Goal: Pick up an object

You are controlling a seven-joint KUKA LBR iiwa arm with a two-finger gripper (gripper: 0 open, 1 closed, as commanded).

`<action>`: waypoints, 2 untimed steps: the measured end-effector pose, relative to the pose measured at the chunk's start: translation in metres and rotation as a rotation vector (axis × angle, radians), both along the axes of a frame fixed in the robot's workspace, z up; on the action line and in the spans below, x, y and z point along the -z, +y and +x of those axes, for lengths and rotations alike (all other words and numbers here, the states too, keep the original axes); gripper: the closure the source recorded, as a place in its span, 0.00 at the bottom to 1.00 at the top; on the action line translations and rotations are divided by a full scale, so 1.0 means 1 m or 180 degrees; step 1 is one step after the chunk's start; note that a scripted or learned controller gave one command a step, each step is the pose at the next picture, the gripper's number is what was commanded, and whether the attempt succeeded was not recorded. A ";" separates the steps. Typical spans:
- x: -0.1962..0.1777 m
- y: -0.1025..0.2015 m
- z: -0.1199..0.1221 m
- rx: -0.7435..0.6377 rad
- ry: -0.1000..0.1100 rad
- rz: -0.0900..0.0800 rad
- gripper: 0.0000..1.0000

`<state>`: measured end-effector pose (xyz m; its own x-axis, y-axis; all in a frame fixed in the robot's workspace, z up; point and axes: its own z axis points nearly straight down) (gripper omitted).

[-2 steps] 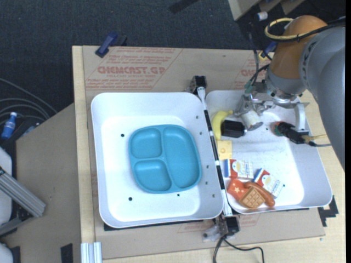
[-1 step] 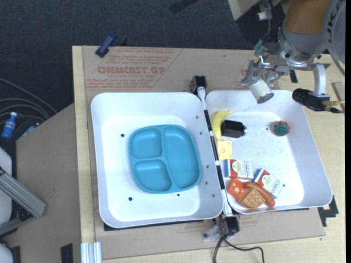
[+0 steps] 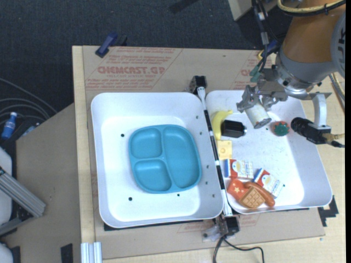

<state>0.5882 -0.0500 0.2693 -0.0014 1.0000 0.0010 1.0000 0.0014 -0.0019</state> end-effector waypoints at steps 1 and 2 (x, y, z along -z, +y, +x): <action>0.007 -0.018 0.025 0.0007 -0.0012 -0.0007 1.00; 0.004 -0.004 -0.016 0.0005 0.0001 -0.0001 1.00</action>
